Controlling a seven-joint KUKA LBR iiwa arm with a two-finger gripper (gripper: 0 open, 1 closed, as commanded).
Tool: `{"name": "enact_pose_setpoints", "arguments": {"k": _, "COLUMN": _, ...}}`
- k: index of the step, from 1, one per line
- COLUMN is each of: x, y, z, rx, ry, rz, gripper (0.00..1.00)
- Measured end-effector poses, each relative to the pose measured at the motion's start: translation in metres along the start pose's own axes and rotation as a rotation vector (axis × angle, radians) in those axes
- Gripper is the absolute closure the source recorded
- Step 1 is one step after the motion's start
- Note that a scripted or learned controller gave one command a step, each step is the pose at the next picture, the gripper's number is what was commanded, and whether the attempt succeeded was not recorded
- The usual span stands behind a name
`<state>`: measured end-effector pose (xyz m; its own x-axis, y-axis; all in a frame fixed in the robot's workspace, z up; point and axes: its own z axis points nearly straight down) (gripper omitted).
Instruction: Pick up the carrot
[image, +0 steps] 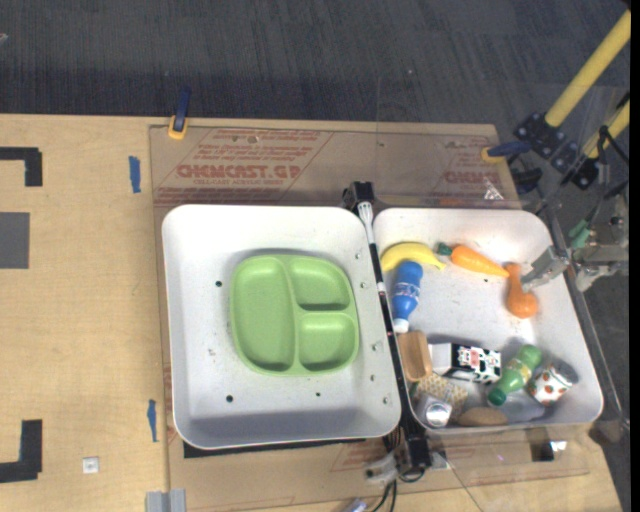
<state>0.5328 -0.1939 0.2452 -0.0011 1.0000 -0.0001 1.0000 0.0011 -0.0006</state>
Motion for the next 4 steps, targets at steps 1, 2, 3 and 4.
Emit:
{"name": "enact_pose_setpoints", "arguments": {"k": 1, "x": -0.028, "y": 0.087, "z": 0.05, "rx": 0.002, "ry": 0.0, "rz": 0.107, "gripper": 0.0}}
{"name": "enact_pose_setpoints", "arguments": {"k": 2, "x": -0.015, "y": 0.117, "z": 0.132, "rx": -0.027, "ry": 0.002, "rz": 0.083, "gripper": 0.0}}
{"name": "enact_pose_setpoints", "arguments": {"k": 3, "x": 0.061, "y": 0.1, "z": 0.154, "rx": -0.012, "ry": -0.001, "rz": -0.03, "gripper": 0.0}}
{"name": "enact_pose_setpoints", "arguments": {"k": 4, "x": 0.09, "y": 0.127, "z": 0.158, "rx": 0.04, "ry": -0.021, "rz": 0.009, "gripper": 0.0}}
